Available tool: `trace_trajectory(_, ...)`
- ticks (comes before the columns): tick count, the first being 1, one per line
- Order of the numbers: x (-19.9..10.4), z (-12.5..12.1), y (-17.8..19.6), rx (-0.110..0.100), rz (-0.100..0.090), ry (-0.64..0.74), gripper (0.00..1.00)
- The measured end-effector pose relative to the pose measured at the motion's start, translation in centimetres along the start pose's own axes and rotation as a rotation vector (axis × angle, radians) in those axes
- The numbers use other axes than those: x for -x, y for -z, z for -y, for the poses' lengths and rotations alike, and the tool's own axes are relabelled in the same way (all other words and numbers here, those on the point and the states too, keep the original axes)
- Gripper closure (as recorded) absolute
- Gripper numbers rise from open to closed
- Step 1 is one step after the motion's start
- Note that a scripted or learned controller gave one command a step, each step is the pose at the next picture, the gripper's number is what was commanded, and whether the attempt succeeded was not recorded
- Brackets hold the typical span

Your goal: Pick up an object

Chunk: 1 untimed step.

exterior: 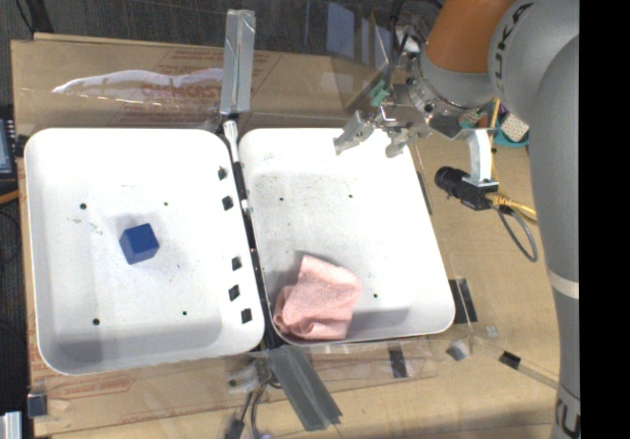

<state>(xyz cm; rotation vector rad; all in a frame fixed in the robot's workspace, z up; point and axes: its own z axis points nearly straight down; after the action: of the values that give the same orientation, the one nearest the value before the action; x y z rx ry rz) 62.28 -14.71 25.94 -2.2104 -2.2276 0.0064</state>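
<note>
A blue cube (140, 242) lies in the left bin (59, 329), a little left of its middle. A crumpled pink cloth (317, 298) rests in the right bin (394, 230), near its front left corner. My gripper (374, 140) hangs above the far edge of the right bin, well away from both objects. Its fingers (350, 137) are spread apart and hold nothing.
The two white bins sit side by side on a cardboard-covered bench (118, 83), split by a divider with black clips (236, 230). A grey upright bar (236, 63) stands behind the divider. The arm (522, 43) fills the upper right.
</note>
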Motion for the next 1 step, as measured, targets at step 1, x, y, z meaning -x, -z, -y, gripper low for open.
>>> trace_trajectory(1,-1.16,7.12,-7.68,-0.003,-0.002,-0.279,0.00)
